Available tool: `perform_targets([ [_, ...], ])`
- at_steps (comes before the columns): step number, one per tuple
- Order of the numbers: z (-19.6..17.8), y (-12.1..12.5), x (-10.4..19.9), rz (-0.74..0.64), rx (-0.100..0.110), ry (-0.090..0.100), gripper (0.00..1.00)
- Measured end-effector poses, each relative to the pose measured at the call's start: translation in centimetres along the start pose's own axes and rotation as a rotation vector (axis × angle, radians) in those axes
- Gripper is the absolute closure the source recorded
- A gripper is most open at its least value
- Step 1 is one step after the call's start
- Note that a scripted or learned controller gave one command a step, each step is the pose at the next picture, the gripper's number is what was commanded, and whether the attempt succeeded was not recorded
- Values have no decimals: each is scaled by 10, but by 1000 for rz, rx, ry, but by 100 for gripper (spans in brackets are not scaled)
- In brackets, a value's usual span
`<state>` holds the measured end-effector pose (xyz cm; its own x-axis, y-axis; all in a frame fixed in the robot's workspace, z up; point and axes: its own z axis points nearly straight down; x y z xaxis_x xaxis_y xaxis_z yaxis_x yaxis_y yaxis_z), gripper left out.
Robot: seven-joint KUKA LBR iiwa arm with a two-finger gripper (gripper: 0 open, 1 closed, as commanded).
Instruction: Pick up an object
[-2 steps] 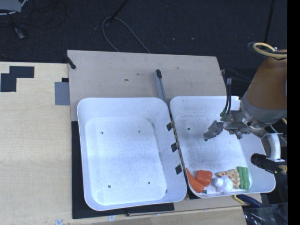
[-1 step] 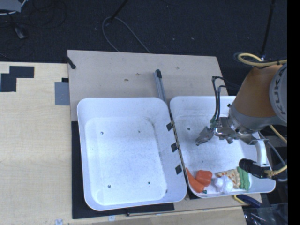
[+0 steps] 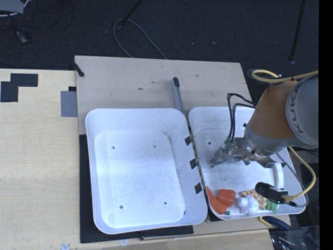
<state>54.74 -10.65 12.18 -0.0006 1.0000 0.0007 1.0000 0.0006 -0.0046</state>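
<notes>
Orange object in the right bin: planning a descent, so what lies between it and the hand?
Bare white bin floor separates the hand from the orange object in the camera view.

An orange-red object lies in the right bin's near corner, beside small white and yellowish pieces.
</notes>
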Motion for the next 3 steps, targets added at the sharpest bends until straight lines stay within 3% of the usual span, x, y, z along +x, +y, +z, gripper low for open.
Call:
perform_targets([
  [1,-12,1,-2,3,-4,-1,100],
  [3,-90,-3,1,1,-7,-1,100],
])
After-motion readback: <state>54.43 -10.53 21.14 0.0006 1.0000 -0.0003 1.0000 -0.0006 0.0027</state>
